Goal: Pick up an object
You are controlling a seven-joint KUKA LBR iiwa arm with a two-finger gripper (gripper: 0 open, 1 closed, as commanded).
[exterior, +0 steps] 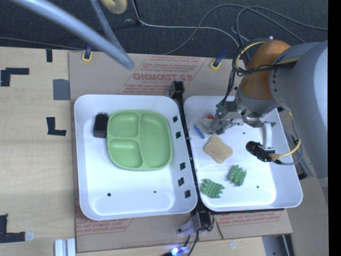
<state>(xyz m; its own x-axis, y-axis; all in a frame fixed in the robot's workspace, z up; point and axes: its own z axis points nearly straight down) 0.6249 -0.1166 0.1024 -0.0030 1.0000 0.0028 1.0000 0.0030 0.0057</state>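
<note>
My gripper (220,122) reaches down into the upper left part of the right bin (277,193). It hangs just above a tan, bread-like piece (218,149) and just right of a small blue item (199,130). Two green leafy pieces lie nearer the front, one (211,188) by the bin's left wall and one (237,175) more to the middle. I see nothing held in the gripper.
The left bin (128,199) holds a green divided plate (140,140) and a small black block (100,125) at its left. A black divider (184,143) with clips runs between the bins. Cables trail behind the bins and beside the arm's wrist (264,151).
</note>
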